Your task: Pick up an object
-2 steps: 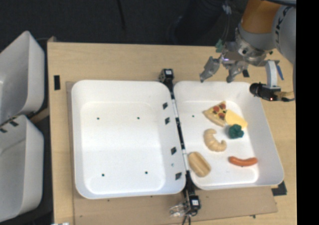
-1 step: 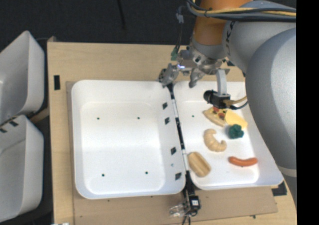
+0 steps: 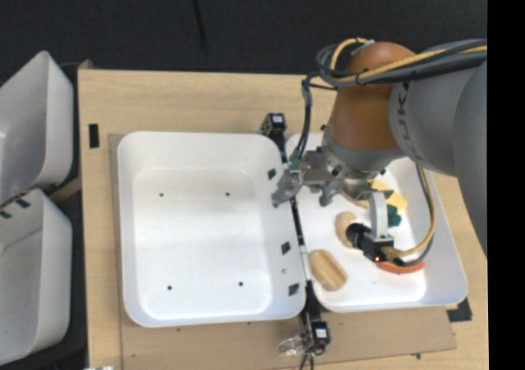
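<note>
1. The bench (image 3: 98, 98) carried two white bins side by side. The left bin (image 3: 197, 229) showed bare white floor with a few small dark dots. I judged it to be the place for things once picked, not the place to pick from.
2. Just right of the wall the two bins share, one tan oval block (image 3: 327, 269) lay flat near the front of the right bin (image 3: 443, 282). It was apart from the other pieces, so I judged it the easiest to reach.
3. The one gripper (image 3: 332, 185) hung low over the back of the right bin, close to the shared wall and under the orange band. It was probably placed there because every loose thing was in that bin. Whether it was open or shut could not be told, and nothing was seen held in it.
4. One pale tan piece (image 3: 344, 222) lay just below the gripper and was partly covered.
5. Further right were one yellow piece (image 3: 395, 198) and one green piece (image 3: 397, 215), touching each other.
6. One orange-red thing (image 3: 404, 267) lay near the front, too hidden to name.
7. The one arm (image 3: 447, 114) reached in from the right. The task's thing, any of these five, lay in the right bin and was not yet lifted.
</note>
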### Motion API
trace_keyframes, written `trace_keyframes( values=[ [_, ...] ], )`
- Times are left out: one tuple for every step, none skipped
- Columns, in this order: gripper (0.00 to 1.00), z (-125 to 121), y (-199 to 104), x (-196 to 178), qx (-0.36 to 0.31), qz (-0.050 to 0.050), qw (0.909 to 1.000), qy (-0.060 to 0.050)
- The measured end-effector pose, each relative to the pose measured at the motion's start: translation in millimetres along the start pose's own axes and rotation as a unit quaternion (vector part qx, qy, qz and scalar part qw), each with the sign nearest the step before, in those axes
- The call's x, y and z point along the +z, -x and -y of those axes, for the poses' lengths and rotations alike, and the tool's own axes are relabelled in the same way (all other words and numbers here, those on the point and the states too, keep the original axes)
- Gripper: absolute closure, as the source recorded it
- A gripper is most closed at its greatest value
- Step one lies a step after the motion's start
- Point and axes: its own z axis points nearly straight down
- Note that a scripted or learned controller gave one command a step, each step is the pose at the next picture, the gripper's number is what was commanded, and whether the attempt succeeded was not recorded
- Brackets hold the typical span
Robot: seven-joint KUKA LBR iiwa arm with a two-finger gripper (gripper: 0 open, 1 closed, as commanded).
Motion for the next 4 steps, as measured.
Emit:
trace_keyframes(
  values=[
    [0.0, 57.8, 64.4, 0.6, 0.003, 0.001, 1.0, 0.003],
    [0.0, -7.3, 134.6, 85.3, 0.001, 0.002, 1.0, 0.008],
    [0.0, 10.1, 99.1, 101.1, -0.002, 0.001, 1.0, 0.004],
    [1.0, 9.2, 101.5, 90.1, 0.002, 0.001, 1.0, 0.005]
  ],
)
